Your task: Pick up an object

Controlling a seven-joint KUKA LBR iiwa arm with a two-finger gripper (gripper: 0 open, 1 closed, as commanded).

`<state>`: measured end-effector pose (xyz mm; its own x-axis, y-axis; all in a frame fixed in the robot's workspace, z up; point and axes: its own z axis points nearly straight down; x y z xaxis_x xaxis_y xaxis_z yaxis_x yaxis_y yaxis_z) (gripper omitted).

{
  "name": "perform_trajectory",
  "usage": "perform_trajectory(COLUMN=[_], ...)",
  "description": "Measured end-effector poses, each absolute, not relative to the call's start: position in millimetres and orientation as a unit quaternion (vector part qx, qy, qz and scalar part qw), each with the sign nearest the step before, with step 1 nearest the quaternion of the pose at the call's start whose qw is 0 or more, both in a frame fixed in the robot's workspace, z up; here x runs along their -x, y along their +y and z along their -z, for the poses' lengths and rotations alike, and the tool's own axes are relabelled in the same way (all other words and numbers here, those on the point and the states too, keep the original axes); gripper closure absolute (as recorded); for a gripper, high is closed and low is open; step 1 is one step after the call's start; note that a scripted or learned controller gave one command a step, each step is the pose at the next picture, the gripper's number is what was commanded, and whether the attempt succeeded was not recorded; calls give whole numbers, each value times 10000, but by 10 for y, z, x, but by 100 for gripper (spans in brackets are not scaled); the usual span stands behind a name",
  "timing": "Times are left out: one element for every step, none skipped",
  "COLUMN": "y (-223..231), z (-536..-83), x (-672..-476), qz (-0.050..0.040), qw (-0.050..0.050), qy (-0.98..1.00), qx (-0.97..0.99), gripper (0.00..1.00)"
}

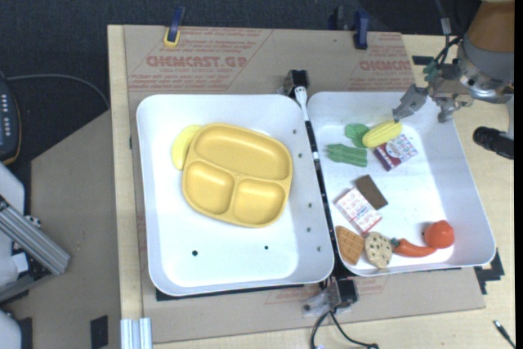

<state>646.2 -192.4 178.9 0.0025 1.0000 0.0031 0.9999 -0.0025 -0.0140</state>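
Right bin (467,176), far half: yellow corn (382,133), long axis running 8-to-2 o'clock, beside green pieces. Claw (426,105) just beyond, corn at its 8 o'clock. Claw splayed, grasping nothing.

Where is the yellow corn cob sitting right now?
The corn cob lies in the right bin, near its far edge, between the green pieces and the red-and-white packet, with the gripper just beyond it.
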Motion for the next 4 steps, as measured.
perform_trajectory(y=[-1922, -2013, -1989, -2000], z=[-1875, -1320, -927, -1078], x=[-6498, -6518, -6578, -6598], qz=[1, -18, 61, 66], qw=[-2, 25, -29, -76], qy=[-7072, -7070, -7079, -7085], qx=[7070, 7072, 7063, 7056], gripper=[0, 0, 0, 100])
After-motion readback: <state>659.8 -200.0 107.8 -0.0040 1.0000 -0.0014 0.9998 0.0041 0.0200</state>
